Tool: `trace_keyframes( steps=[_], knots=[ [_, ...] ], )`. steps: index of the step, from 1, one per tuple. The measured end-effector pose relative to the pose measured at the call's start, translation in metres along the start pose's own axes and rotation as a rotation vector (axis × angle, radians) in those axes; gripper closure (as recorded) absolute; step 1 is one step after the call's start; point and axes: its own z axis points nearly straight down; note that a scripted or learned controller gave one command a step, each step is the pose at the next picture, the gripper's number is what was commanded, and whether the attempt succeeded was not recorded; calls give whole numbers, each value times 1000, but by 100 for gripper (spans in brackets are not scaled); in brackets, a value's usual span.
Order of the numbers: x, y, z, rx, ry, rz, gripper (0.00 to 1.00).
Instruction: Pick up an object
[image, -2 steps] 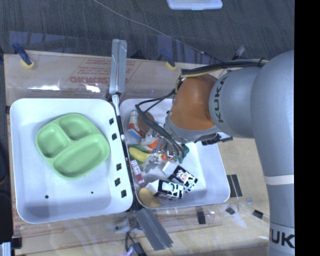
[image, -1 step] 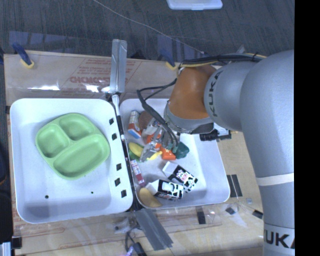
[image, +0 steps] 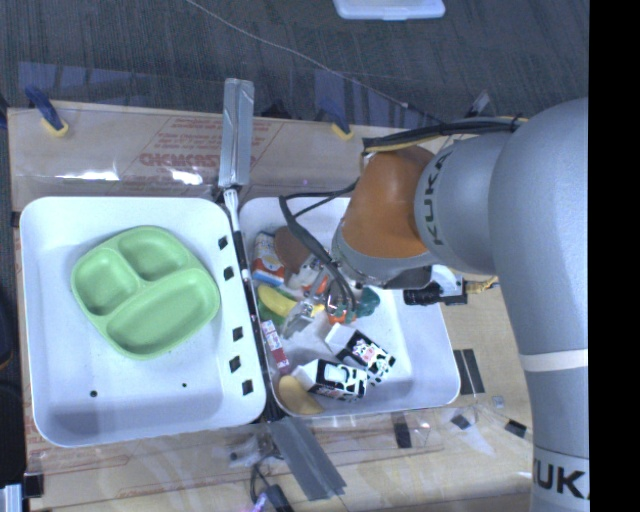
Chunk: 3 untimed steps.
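Camera view, looking down: the arm (image: 480, 200) reaches in from the right and the gripper (image: 325, 300) is down in the right bin (image: 430, 370), among a clutter of small objects. Whether it grips anything, I cannot tell; the wrist hides it. A yellow banana-like piece (image: 275, 298) lies just left of the gripper, long axis running upper left to lower right. Black-and-white patterned blocks (image: 355, 365) sit below it. Over in the left bin (image: 60, 400), a green divided plate (image: 145, 290) lies flat.
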Motion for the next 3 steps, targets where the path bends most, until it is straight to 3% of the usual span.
trace_keyframes(
  steps=[1, 2, 3],
  knots=[
    [34, -68, 0, 1, -2, -62, 0],
    [28, -10, -1, 1, -4, 142, 0],
    [37, -22, 0, 2, 0, 526, 0]
  ],
)
